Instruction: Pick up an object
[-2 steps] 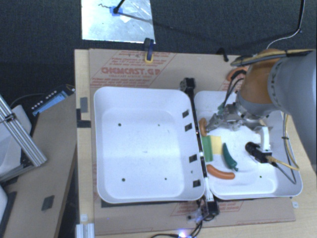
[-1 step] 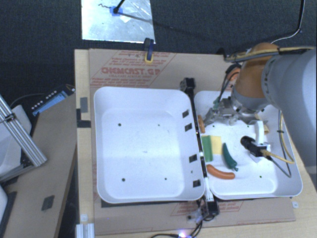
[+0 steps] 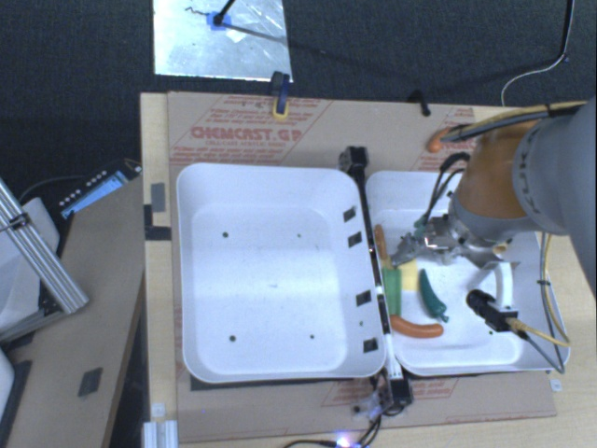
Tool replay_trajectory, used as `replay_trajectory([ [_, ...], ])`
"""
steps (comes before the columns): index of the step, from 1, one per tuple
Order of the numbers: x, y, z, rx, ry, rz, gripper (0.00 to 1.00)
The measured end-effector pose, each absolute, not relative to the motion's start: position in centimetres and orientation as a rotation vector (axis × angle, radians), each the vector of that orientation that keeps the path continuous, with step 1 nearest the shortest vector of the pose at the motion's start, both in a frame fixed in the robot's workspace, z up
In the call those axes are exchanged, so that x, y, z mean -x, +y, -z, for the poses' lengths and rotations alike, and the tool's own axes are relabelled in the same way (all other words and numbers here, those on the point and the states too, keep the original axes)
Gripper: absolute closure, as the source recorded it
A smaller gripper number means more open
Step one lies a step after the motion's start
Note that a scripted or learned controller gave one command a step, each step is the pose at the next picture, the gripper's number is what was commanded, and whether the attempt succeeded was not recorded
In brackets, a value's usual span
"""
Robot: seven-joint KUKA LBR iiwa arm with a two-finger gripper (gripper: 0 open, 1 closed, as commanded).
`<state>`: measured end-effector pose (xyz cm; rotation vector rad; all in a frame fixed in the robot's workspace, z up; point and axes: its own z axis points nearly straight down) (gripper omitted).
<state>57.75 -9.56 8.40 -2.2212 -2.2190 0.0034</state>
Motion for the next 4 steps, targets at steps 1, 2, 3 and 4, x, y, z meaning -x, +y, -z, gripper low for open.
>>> replay_trajectory([
  [1,-55.0,-12.8,-8.5,2.224,-2.22,-0.001,0.0],
  [2,-48.3,-14.8,-8.4,2.224,-2.216,-0.005,0.0],
  [3,-58.6,-12.3,-8.6,2.216,-2.238,0.011,0.0],
  [4,-53.3,-13.3,-8.4,2.22,-2.22,-0.003,0.0],
])
